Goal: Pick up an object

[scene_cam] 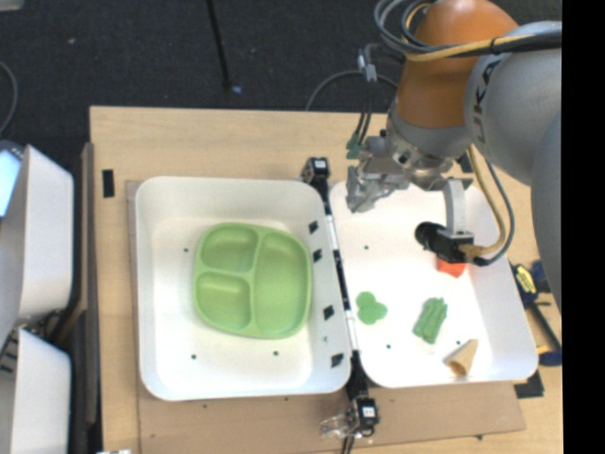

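My gripper (364, 195) hangs over the right white bin's (402, 362) far corner; jaw state unclear. The ridged green plastic block (430, 320) lies nearer: I should centre above it before descending.

Dark floor (142, 36), cables (216, 26) perhaps; light wooden bench (189, 130).

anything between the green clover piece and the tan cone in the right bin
Yes. In the camera view the ribbed green block lies between the green clover piece and the tan cone, on the right bin's floor.
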